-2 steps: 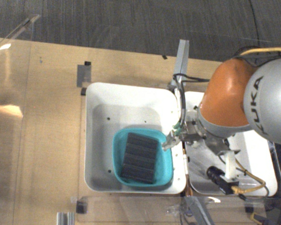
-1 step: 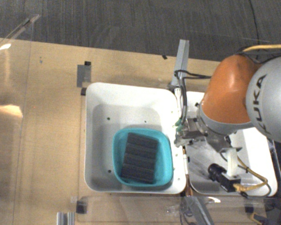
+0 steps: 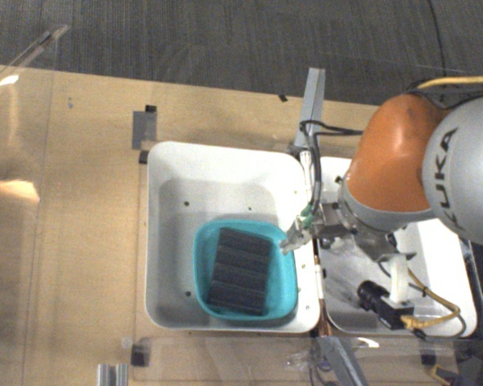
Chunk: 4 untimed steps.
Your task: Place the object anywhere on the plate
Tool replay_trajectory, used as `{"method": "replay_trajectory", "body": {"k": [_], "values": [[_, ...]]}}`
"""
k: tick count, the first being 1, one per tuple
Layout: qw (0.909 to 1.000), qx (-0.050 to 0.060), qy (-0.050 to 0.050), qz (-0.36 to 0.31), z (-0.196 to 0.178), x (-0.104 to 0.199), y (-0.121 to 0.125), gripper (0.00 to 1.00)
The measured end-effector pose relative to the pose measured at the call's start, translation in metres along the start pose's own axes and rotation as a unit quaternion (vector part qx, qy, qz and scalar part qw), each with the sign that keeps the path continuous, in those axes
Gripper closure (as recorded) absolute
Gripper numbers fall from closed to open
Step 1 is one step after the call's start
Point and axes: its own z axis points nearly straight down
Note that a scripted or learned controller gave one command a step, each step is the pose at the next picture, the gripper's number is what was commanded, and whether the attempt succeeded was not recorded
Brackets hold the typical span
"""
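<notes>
1. Bins are counted as two, white and shallow, set side by side on the wooden bench [image 3: 69, 244]: the left bin [image 3: 173, 185] is seen whole, while the right bin [image 3: 448, 263] is largely covered by the arm [image 3: 420, 173]
2. One teal plate [image 3: 284, 275] is seen in the left bin, towards its near right corner, close to the wall shared with the right bin
3. One dark ribbed object [image 3: 240, 270] is seen lying flat on the plate, within its rim, roughly at the middle
4. One grey arm with an orange band is seen above the right bin, its wrist over the divide between the bins
5. One gripper [image 3: 298, 231] is seen at the plate's upper right rim; whether it is open or closed cannot be told, and the object is seen apart from it
</notes>
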Motion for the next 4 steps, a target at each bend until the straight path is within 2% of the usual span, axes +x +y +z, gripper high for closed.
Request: {"method": "replay_trajectory", "body": {"k": [1,2,3,4], "values": [[1.0000,-0.002,0.000,-0.002,-0.011,0.001,0.002,1.00],[1.0000,-0.002,0.000,-0.001,-0.011,0.001,0.002,0.00],[1.0000,-0.005,0.000,-0.003,-0.021,0.001,0.004,1.00],[1.0000,-0.005,0.000,-0.003,-0.021,0.001,0.004,0.00]]}}
